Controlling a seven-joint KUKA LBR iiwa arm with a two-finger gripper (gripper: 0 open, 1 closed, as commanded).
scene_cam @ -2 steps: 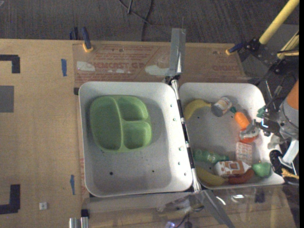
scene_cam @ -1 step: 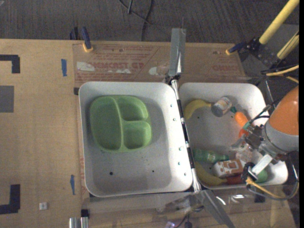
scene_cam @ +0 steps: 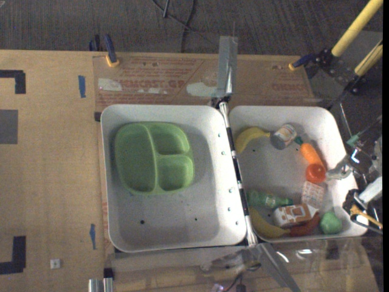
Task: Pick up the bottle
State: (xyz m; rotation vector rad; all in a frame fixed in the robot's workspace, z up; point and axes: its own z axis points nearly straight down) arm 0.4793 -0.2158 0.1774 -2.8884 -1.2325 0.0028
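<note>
Camera view from above: the gripper (scene_cam: pixel 347 166) sat right at the far right rim of the right bin (scene_cam: pixel 325 115), low and off to the side. It had nothing in it that I could see, and honestly I couldn't tell how far open the claw was; it was too small and cluttered there.

The bottle (scene_cam: pixel 268 198), a clear greenish one, lay on its side near the left wall of that bin, just above a banana (scene_cam: pixel 265 224) and just beside a small carton (scene_cam: pixel 295 213). That puts it well apart from the gripper, on the opposite side of the bin. My guess is the arm would need to cross over the clutter to get there. Lying flat and see-through, it looked like a slippery, rollable grab.

Also in there were an orange thing (scene_cam: pixel 312 156) with a round orange end, possibly a bottle too, a grey can (scene_cam: pixel 282 135), a second banana (scene_cam: pixel 249 137) and a green ball (scene_cam: pixel 331 222). All of it looked just dumped in loosely.

The left bin (scene_cam: pixel 164 224) held a green divided plate (scene_cam: pixel 155 157), sitting flat.

The bench (scene_cam: pixel 48 163) was covered in brown cardboard with bits of blue and black tape, and clamped along the back edge. Behind it there was dark carpet with a loose black cable (scene_cam: pixel 176 5).
</note>
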